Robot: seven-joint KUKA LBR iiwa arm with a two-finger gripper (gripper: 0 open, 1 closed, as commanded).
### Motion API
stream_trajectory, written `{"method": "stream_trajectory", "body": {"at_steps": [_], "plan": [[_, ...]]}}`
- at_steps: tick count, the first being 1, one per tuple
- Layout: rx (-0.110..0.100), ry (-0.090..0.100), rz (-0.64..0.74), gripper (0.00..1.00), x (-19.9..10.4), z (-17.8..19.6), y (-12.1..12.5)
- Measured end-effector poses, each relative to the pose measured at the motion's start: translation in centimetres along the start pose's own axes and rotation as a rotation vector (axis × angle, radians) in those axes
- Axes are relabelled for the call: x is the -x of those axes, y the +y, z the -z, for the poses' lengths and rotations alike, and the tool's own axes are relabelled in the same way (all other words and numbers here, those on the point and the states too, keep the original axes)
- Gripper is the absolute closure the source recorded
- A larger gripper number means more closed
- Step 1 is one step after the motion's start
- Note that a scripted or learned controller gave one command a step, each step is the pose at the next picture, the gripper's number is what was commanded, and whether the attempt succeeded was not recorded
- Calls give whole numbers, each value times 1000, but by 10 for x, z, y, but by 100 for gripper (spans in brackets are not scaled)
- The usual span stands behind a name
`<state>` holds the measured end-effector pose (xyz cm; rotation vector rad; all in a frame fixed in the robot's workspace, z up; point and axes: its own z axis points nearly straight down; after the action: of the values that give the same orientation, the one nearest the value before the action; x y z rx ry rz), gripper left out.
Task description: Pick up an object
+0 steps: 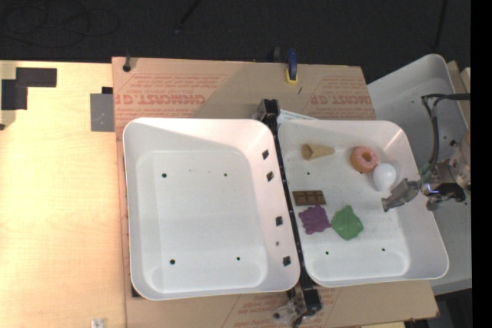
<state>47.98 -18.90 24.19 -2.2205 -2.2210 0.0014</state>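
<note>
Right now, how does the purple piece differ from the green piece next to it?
The purple piece is darker and looks flatter; the green piece is brighter and lumpier. The purple one lies nearer the divider between the bins, just below a brown bar; the green one lies nearer the gripper. Both sit in the right bin.

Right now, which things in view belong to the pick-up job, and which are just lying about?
Belonging to the job:
gripper
right bin
cone
doughnut
white ball
chocolate bar
purple piece
green piece

Lying about:
left bin
blue clamp
cardboard sheet
</note>
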Motion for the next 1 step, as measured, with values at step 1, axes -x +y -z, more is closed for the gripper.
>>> {"method": "stream_trajectory", "body": {"at_steps": [1], "plan": [[-2, 1, 1, 100, 1, 10, 0]]}}
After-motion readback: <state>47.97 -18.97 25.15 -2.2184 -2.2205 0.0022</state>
